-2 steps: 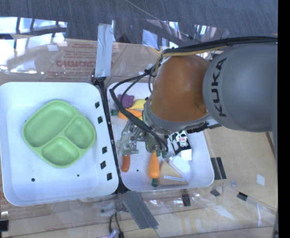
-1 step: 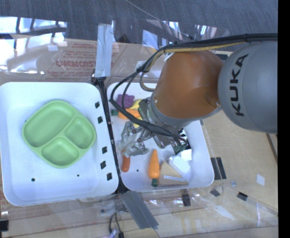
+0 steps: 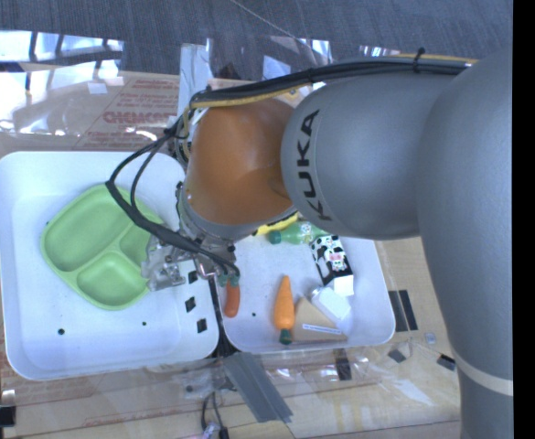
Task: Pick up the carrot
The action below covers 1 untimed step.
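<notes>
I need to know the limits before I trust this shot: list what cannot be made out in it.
- Pincer: fingers blurred among cables in the camera view; open or shut unclear.
- Right bin: the arm covers its far half.
- Small red piece at the bins' divider: too small to identify.
- Carrot: its green end is partly hidden.

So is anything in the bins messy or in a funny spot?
One thing looks a bit odd: a small red-orange piece lies right at the wall between the two bins, just under the gripper. The carrot lies flat in the right bin, and the green tray sits tilted in the left bin.
</notes>
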### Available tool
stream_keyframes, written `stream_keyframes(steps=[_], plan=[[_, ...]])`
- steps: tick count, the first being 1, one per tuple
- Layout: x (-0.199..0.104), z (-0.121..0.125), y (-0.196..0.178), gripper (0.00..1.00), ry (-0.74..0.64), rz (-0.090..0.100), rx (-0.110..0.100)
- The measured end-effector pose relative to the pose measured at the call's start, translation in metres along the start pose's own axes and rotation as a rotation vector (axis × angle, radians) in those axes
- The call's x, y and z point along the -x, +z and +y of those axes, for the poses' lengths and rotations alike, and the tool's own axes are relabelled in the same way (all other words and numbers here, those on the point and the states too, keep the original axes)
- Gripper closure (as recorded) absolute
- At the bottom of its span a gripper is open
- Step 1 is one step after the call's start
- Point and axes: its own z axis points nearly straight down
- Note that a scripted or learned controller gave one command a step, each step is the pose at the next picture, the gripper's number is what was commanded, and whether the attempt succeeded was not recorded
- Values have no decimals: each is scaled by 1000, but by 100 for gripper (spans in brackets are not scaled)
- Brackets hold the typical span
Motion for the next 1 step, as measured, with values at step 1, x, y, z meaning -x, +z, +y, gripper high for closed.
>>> stream_keyframes(steps=[1], plan=[[-10, -96, -1, 100, -409, -4, -3]])
